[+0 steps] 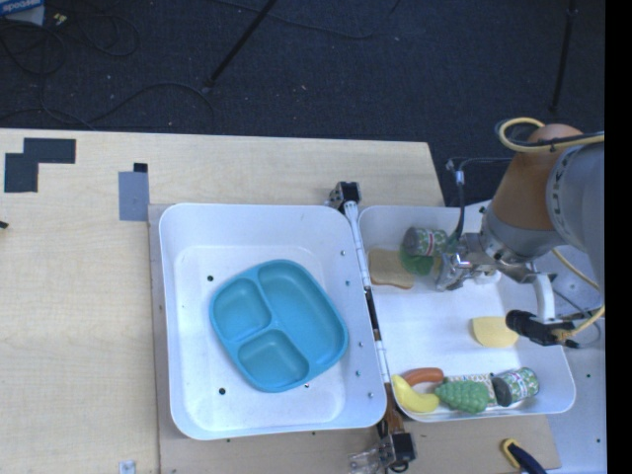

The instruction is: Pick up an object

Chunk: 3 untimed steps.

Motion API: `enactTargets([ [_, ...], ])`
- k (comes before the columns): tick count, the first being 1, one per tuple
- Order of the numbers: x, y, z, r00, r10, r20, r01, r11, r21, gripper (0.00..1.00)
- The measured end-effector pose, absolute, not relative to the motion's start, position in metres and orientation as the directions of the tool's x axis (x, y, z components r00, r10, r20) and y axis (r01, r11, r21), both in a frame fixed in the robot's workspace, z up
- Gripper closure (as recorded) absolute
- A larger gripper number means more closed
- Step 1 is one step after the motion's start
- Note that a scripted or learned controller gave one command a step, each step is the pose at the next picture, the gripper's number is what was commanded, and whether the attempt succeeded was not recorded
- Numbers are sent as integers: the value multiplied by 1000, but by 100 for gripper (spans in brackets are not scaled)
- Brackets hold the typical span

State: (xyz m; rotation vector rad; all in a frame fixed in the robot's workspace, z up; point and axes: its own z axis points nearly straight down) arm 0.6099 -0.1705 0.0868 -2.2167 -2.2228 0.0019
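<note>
The green can (425,246) lies on its side at the far left of the right bin (558,395), just left of my gripper (456,268), which hangs low over the bin floor beside it. Whether I am clenched or released I cannot tell; the tip is small and blurred, and I see nothing clearly between it. My worry is that the can, being round and lying down, rolls toward the far wall or against the toast slice (391,269) that sits just left of it, so I close on air. If I drop a little off, I may nudge both and jam them against the divider (362,275) between the bins.

Elsewhere in the right bin, a yellow piece (493,332) rests near the right side, well apart from the can. Along the near wall a red sausage (424,375), a yellow banana (413,395), a green bumpy toy (464,396) and a second can (515,386) crowd together, touching or nearly so; reaching there risks catching two at once.

The left bin (188,403) holds a blue divided plate (276,324), lying flat near its middle, with nothing in its three compartments
</note>
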Motion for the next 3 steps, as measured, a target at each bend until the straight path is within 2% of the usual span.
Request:
enactTargets([
  [1, 573, -169, 87, 2, 1000, 0, 1000, -2, 1, 100],
  [2, 583, -169, 192, -1, 1000, 1, 1000, 1, -6, 100],
  [3, 643, -144, 146, -1, 1000, 2, 1000, 1, -9, 100],
])
